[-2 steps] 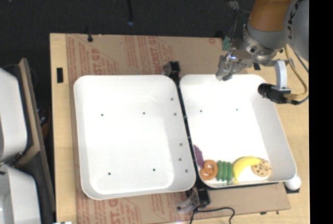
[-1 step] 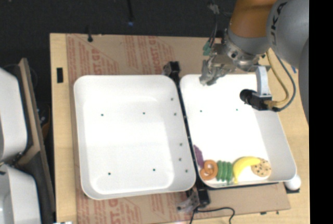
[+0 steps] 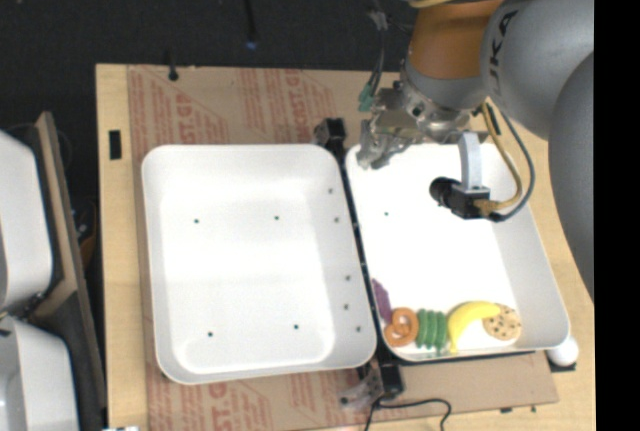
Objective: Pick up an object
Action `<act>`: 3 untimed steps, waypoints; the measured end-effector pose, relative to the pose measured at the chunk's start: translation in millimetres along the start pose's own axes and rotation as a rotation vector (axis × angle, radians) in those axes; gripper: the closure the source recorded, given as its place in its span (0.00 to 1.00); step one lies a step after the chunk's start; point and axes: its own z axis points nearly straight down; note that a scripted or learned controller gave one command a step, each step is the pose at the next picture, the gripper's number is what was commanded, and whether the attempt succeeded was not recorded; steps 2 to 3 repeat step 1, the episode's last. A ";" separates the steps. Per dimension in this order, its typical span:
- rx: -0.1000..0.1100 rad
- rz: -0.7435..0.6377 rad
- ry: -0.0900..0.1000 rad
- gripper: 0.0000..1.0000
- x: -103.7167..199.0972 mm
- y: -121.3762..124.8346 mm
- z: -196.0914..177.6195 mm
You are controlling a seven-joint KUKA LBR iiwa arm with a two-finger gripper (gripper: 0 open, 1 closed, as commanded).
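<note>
Toys lie bunched in the near corner of the right bin (image 3: 520, 249), well apart from me: an orange pretzel-shaped piece (image 3: 402, 326), a green ribbed piece (image 3: 432, 329) touching it, a yellow banana (image 3: 471, 316) arching over that, and a speckled cookie (image 3: 501, 324) at the banana's right end, all pressed close to the bin's near wall. A thin purple item (image 3: 380, 298) lies just beside the pretzel-shaped piece, along the bin's left wall. My gripper (image 3: 380, 147) hangs at the opposite, far end of that same bin, over its far-left corner where the two bins meet; the whole bare white floor of the bin stretches between me and the toys. Whether my fingers are spread or pressed together I cannot tell, since the metal there is a blurred grey cluster from this slant, and I can see nothing between them. Above the gripper sits my orange band (image 3: 463, 9), with black cables looping over it and the grey arm (image 3: 545, 49) running off to the right. A black part (image 3: 455, 196) with a small white piece and a looped cable hangs from my wrist over the middle of the right bin's far half. The left bin (image 3: 245, 259) sits right beside the right one, their rims touching along the middle, and shows a few small dark dots on its floor. Both bins rest on a sheet of brown cardboard with red printing (image 3: 240, 104) that covers the tabletop.
</note>
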 end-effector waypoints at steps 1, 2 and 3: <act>0.000 0.000 0.000 1.00 48.7 -12.4 2.3; 0.000 0.000 0.000 1.00 48.7 -12.4 2.3; 0.000 0.000 0.000 1.00 48.7 -12.4 2.3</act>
